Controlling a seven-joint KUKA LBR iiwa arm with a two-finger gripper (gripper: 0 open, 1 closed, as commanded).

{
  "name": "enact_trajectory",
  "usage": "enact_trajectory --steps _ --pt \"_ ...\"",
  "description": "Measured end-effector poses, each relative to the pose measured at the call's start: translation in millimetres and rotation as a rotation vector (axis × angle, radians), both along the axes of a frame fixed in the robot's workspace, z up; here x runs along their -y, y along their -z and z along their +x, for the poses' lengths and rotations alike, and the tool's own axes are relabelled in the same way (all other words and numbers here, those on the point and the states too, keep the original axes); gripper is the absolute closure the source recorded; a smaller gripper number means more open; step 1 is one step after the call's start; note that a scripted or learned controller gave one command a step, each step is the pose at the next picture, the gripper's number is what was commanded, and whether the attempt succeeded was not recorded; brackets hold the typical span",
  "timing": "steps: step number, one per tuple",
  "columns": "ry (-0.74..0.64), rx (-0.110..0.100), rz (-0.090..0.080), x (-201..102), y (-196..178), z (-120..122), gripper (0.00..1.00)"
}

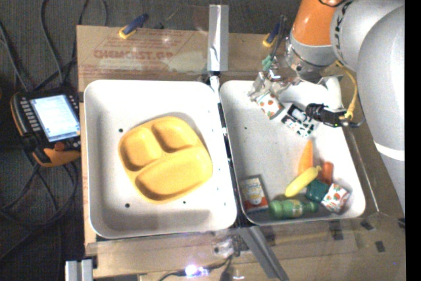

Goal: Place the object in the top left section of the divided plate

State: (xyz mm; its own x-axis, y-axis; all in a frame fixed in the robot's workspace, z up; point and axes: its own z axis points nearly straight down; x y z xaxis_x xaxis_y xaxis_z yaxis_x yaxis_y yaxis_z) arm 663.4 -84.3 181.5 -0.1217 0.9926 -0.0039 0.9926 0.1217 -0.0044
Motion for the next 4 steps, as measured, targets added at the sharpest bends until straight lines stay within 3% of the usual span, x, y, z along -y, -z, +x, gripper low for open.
enact_trajectory --steps 1,2,3,4 --pt "-0.032 0.001 0.003 22 -90 5 1.0" --pt "0.092 0.0 0.004 -46 -102 2 1.0" --pt "-0.035 -0.001 0.003 -103 -99 -57 1.0" --pt "-0.053 -0.004 0.004 -195 -40 -87 1.0"
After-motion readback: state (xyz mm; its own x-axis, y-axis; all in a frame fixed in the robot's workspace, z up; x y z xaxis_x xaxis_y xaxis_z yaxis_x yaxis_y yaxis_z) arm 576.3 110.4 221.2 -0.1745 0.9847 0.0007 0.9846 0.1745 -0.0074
